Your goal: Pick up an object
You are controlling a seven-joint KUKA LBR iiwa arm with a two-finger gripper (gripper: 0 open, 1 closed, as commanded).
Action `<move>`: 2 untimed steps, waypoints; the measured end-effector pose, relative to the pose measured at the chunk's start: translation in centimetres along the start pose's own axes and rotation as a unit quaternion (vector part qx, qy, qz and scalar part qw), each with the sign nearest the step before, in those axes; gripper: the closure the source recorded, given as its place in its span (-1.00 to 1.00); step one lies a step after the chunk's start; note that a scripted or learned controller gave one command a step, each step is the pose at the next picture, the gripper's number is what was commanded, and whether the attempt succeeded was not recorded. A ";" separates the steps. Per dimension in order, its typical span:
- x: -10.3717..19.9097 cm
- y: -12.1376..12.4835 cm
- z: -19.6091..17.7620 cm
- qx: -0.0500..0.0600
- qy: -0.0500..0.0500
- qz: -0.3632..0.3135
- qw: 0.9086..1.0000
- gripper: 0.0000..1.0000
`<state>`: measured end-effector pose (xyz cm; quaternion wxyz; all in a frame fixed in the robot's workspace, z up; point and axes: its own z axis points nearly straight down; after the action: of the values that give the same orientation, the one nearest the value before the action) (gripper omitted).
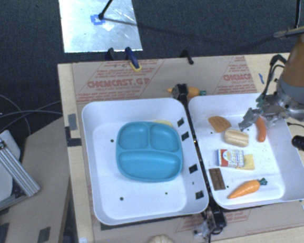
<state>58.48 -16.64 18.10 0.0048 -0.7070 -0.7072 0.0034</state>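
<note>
Cardboard-topped bench [111, 82] with 2 white bins [100, 165] on dark carpet [18, 40].

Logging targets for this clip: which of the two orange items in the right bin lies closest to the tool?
The small upright one beside the tool; the leafy carrot lies at the bin's near edge.

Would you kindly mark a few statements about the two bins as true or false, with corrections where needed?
1. The blue divided plate lies in the left bin. True.
2. The carrot lies in the left bin. False: it lies in the right bin, near the front.
3. The claw hangs over the right bin. True.
4. The bread roll sits on the blue plate. False: it lies on the right bin's floor.
</note>
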 end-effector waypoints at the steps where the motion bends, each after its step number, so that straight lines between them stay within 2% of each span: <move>1: 0.0 0.3 -0.7 -0.006 -0.001 -0.001 1.000 -1.00; 2: -0.5 -0.5 4.3 -0.005 -0.001 0.000 1.000 -1.00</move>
<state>57.97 -17.17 13.83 0.0004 -0.7067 -0.7075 0.0004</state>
